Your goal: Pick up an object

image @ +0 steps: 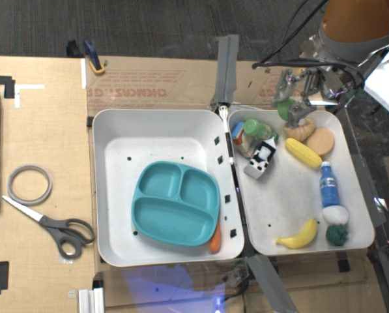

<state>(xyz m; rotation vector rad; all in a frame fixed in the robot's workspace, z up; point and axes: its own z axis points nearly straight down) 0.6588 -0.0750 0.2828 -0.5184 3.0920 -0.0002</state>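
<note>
Over the far edge of the right bin (357, 175), the pincer (297, 103) hangs w/ a green thing (285, 109) right at its tips. Can't tell if it's actually gripped or how far open the fingers are, too much metal and cable clutter up there. Just below it there's a tan knobbly lump (300, 132), w/ a peach-colored round piece (320, 141) beside it and a corn cob (303, 153) touching both-ish. Blue bottle w/ white cap (328, 189) lies along the right side, dark green blob (337, 235) in the near corner, banana (298, 235) next to that. Black & white cube (262, 160) sits near the divider, plus a green-topped item (255, 130) behind it. Left bin (109, 149) has a teal divided plate (176, 203) and an orange carrot (215, 240) poking out at its edge. On the bench (38, 253): scissors (51, 227) and a tape roll (29, 184).
</note>
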